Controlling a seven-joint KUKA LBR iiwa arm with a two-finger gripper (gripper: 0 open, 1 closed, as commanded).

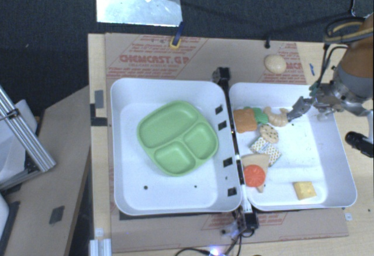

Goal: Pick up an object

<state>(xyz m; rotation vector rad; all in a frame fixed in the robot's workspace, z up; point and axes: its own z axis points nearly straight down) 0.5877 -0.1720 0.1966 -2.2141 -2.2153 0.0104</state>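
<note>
While the yellow cheese block [304,190] sits near the right bin's [342,173] front edge, a red tomato slice [254,175] lies by its front left corner, touching a tan wedge [256,161]. Farther back come checkered crackers [266,148], a round cookie [269,133], an orange bread piece [245,120] and a green item [260,113]. The gripper [296,110] hangs over the back part, beside a pale curved piece [278,116]; whether it grasps anything cannot be told. A green divided plate [177,137] fills the left bin's [125,190] middle.
</note>
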